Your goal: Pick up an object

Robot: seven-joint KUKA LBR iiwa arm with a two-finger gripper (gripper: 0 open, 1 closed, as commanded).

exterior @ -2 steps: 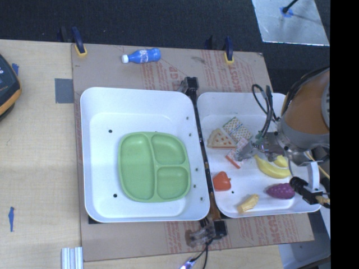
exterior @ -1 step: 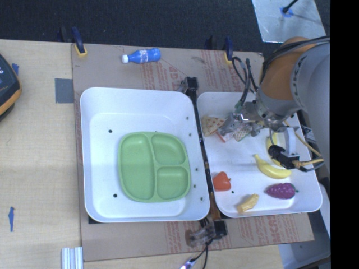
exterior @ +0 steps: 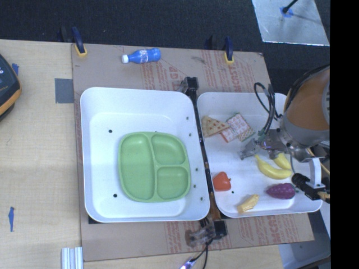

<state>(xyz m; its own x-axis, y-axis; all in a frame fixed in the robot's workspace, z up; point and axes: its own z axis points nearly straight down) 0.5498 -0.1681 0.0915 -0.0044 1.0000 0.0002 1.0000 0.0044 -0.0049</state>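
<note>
Tool over right bin, just beside banana.

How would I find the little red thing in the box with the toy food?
Look at the right-hand white bin, the one beside the bin holding the green divided plate. Near that bin's left wall, toward its front, sits a red toy pepper with a small green top. Its neighbours are yellow or purple; it alone is red.
</note>
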